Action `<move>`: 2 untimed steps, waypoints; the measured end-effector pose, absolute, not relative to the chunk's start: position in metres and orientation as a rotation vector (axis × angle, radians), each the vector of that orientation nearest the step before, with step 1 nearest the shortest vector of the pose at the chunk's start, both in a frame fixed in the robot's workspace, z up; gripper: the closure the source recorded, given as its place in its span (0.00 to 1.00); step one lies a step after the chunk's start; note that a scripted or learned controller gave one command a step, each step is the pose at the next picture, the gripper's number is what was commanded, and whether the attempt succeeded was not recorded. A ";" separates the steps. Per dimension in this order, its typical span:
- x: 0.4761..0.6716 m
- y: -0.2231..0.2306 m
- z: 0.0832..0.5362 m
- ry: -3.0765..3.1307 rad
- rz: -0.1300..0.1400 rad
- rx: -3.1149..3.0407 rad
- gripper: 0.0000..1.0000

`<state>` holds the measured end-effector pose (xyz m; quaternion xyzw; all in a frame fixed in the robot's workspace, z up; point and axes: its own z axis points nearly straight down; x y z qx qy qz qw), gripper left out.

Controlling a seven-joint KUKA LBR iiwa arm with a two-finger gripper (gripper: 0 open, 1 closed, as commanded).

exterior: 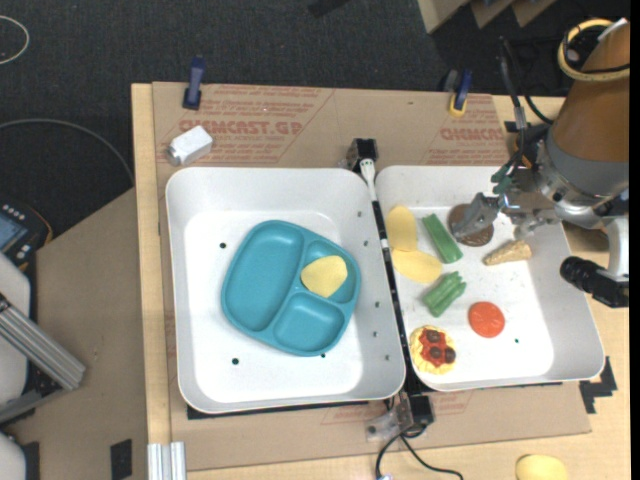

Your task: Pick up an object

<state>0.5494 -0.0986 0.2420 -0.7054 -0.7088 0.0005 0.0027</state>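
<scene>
Currently pincer (497, 211) hovered over the brown round piece (472, 226); grip state unclear. Best to centre on it, clear of the green strip (440, 238).

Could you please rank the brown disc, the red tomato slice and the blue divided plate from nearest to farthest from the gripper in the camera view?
From the gripper:
1. Brown disc, right beside it in the right bin.
2. Red tomato slice, lower in the same bin.
3. Blue divided plate, across in the left bin.

The big grey arm (590, 118) with its orange band is reaching in from the right and is holding its gripper (497, 211) low, tipped toward the left.
</scene>
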 end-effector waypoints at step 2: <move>0.509 -0.013 0.227 -2.220 0.001 -2.215 0.00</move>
